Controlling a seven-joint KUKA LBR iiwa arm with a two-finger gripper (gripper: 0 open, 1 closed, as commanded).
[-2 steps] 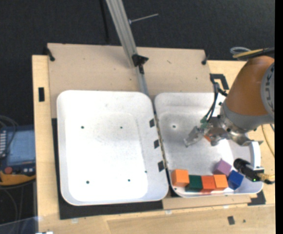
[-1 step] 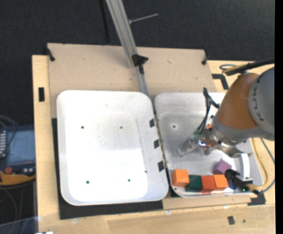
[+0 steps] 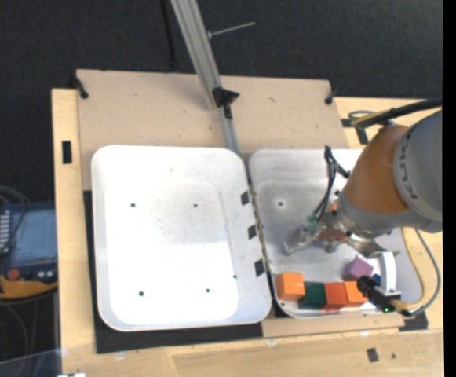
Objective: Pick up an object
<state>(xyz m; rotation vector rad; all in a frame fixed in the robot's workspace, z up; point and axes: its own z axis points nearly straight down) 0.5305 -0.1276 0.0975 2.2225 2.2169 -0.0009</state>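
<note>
1. Gripper (image 3: 300, 240), a two-finger metal tool at the end of the grey arm with an orange band (image 3: 377, 183), hangs over the middle of the right shallow white bin (image 3: 279, 179); whether it is released or clenched cannot be told, and no object is seen within it.
2. Orange block (image 3: 292, 285) lies at the near edge of the right bin, near and slightly left of the gripper and apart from it.
3. Dark green block (image 3: 315, 294) sits just right of the orange block, touching or nearly touching it.
4. Second orange block (image 3: 337, 294) follows on the right of the green one, and a third orange piece (image 3: 355, 291) lies beside that, the four forming a row along the near wall.
5. Purple block (image 3: 360, 269) rests just beyond the right end of this row, under the wrist.
6. Left shallow white bin (image 3: 165, 234) stands side by side with the right one, their inner rims touching.
7. Pale wooden bench (image 3: 204, 104) bears both bins; a slanted metal rail (image 3: 200, 42) runs from the far edge down toward the junction of the bins.
8. Boxy device with cables (image 3: 27, 246) lies on the dark floor, left of the bench.
</note>
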